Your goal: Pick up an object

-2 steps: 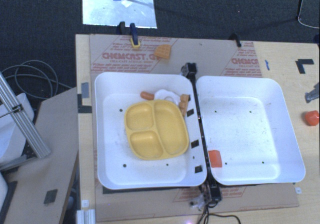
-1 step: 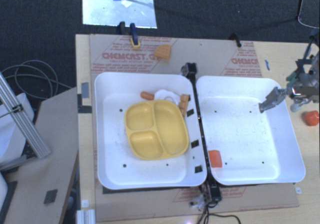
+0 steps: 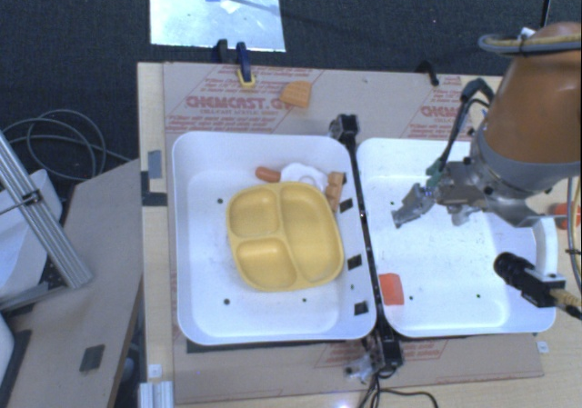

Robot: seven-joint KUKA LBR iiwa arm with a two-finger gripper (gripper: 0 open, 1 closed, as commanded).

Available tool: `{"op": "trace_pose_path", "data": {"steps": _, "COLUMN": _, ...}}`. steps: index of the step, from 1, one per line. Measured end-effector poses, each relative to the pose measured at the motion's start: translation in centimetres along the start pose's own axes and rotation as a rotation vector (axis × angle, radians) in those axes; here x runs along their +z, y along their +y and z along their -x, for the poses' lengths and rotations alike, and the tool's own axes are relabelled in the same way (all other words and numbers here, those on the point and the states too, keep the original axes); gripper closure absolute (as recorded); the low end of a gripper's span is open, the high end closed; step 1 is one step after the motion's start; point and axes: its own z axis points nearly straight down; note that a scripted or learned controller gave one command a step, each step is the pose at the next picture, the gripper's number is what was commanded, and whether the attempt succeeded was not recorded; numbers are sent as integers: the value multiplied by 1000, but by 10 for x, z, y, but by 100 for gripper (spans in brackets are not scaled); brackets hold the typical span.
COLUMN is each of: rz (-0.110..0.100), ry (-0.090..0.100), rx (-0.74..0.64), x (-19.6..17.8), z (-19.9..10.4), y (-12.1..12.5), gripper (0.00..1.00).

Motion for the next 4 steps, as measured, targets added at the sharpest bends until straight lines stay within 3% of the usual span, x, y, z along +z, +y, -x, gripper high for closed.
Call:
{"op": "trace_pose_path", "data": {"steps": 1, "rz": 17, "ry": -2, "rx": 6, "x": -105, "z": -24, "y": 1, "gripper": 0}}
{"op": "trace_pose_path", "data": {"steps": 2, "rz": 11, "ry": -4, "rx": 4, "x": -111, "z": -22, "y": 1, "gripper": 100}}
{"op": "trace_pose_path", "data": {"steps": 3, "rz": 19, "ry": 1, "rx": 2, "x": -233, "z": -100, "y": 10, "gripper": 100}}
{"op": "trace_pose_path", "data": {"steps": 4, "rz": 6, "ry": -3, "rx": 10, "x": -226, "z": -96, "y": 10, "gripper": 0}}
